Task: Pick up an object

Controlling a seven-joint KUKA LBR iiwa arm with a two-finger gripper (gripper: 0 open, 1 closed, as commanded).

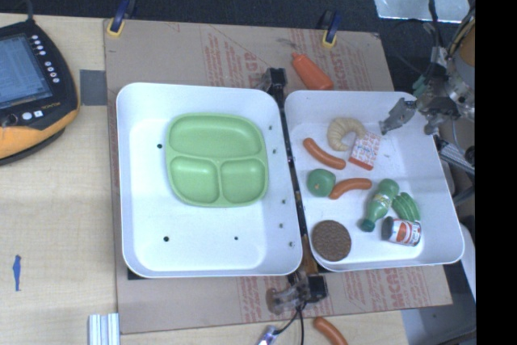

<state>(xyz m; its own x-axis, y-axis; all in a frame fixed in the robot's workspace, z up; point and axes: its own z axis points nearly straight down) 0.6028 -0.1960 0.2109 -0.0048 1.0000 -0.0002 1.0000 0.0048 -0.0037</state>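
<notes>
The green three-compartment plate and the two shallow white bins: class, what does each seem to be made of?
Green three-compartment plate: likely moulded plastic, matte, with soft rounded dividers and even colour. Two shallow white bins: probably thin formed plastic, smooth and slightly glossy, with rounded corners.

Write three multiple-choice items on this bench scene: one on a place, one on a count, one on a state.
1. Where does the green divided plate lie?
A. left bin
B. right bin
C. on the cardboard

2. How many sausages lie in the right bin?
A. one
B. two
C. four

3. How does the green bottle rest?
A. upright
B. on its side
C. on the brown patty

Answers: 1 A, it sits in the left bin. 2 B, one sausage and another. 3 B, it lies flat on the bin floor, apart from the brown patty.
</notes>
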